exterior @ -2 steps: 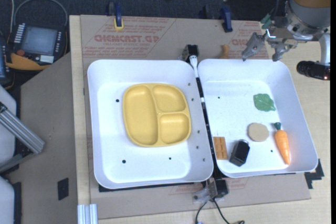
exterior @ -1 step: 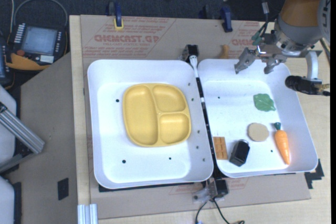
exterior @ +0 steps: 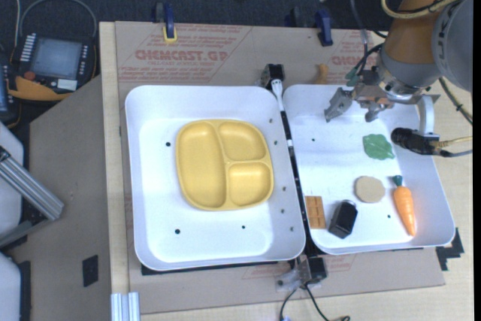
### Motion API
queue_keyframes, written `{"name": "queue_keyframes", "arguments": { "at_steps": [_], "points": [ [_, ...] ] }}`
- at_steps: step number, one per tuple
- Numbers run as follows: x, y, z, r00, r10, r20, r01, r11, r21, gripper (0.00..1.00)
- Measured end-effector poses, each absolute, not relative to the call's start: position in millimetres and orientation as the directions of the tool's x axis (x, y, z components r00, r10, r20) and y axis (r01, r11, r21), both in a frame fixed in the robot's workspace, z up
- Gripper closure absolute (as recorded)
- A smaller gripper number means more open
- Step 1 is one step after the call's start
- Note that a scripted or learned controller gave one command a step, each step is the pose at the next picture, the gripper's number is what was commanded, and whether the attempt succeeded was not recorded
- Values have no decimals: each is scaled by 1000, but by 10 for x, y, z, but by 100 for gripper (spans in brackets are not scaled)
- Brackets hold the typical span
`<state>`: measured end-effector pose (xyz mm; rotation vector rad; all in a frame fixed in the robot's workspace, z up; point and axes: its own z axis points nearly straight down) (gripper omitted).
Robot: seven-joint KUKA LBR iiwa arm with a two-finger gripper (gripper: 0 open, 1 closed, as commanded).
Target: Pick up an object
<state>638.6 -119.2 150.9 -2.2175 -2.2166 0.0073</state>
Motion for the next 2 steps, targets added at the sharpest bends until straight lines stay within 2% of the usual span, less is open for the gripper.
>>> {"name": "queue_keyframes", "arguments": {
  "at_steps": [1, 2],
  "points": [
    [6278, -1189, 1011, 0, 1000, 1, 1000, 0, -7, 0],
    [6299, -1192, 1152, 0, 1000, -1, 1000, 0, 1, 100]
  ]
}}
